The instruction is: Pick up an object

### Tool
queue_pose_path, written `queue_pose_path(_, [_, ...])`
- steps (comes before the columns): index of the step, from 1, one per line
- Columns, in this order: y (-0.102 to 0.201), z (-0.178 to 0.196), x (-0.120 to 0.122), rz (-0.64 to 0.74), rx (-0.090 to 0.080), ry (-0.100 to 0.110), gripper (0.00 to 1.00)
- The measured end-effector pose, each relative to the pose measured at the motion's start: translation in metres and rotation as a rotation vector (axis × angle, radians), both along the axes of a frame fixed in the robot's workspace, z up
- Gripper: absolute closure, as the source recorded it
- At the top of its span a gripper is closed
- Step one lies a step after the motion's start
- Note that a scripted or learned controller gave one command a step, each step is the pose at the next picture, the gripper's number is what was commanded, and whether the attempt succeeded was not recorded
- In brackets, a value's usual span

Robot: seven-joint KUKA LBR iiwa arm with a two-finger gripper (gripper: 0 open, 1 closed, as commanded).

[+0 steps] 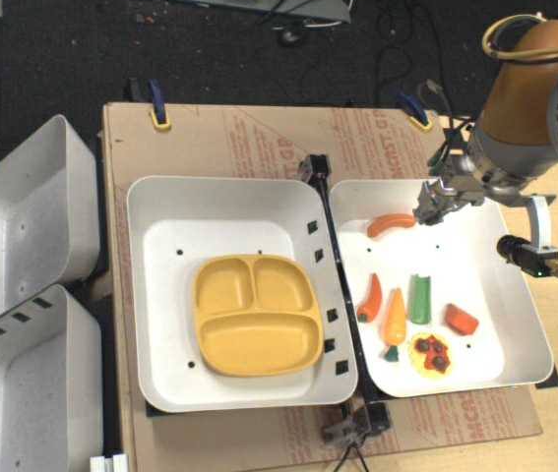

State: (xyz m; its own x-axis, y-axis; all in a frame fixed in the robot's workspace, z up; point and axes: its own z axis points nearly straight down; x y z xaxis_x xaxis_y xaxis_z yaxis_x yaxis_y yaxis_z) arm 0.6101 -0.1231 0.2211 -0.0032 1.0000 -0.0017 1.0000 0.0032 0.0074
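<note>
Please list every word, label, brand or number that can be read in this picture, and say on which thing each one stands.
Red printed lettering repeats in slanted rows across the brown board under the two white bins; it is too small and blurred to read with certainty.
No readable text on the bins, the yellow plate, the toy food or the arm.

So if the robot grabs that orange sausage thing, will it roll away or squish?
The sausage looks smooth, rounded and slightly curved, so it could slip from the gripper or roll a little if nudged. Its glossy, toy-like surface suggests stiff plastic, so it probably won't squish. It seems small and likely light.
</note>
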Motion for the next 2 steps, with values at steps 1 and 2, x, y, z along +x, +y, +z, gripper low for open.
queue_pose_path(1, [0.004, 0.060, -0.006, 0.000, 0.000, 0.000, 1.00])
queue_pose_path(2, [0.059, 0.041, -0.016, 0.004, 0.003, 0.010, 1.00])
